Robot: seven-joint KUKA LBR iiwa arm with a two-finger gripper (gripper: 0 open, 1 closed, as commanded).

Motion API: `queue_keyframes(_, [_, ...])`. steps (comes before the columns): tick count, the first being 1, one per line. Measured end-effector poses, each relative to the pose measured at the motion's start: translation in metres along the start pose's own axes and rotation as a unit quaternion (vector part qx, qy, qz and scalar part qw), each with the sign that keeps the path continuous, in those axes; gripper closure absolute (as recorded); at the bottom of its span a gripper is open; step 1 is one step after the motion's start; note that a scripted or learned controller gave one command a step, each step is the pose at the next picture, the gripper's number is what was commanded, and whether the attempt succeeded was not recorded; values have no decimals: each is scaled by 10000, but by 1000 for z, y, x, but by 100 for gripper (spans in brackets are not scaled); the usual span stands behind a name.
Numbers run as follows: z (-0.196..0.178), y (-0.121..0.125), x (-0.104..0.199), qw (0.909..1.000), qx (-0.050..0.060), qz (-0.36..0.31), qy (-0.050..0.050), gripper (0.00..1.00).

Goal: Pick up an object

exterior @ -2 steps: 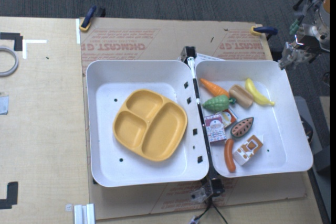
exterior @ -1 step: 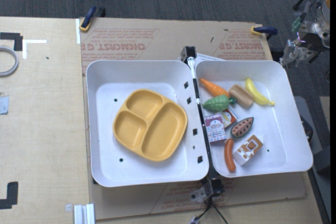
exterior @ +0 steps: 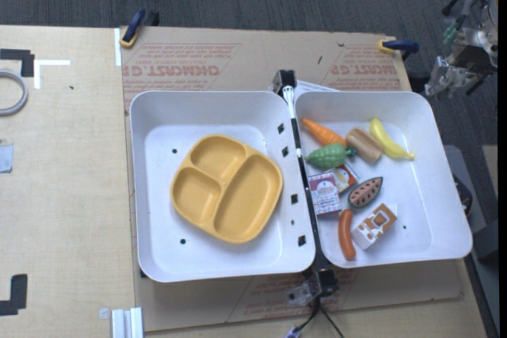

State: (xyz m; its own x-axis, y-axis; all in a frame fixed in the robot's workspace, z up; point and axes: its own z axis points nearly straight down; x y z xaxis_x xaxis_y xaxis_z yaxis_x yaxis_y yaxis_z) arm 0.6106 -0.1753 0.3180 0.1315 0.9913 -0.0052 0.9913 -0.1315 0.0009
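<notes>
Claw (exterior: 448, 80) hangs outside bin (exterior: 444, 170) of toy food (exterior: 348, 170).

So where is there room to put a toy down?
The right bin has bare floor along its right side, past the banana and small box. Its left half is crowded. The yellow plate has three open compartments.
</notes>
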Motion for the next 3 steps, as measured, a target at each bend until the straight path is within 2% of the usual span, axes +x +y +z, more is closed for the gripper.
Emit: queue_keyframes(3, [-28,2,0,10000,-1,-43,-26,100])
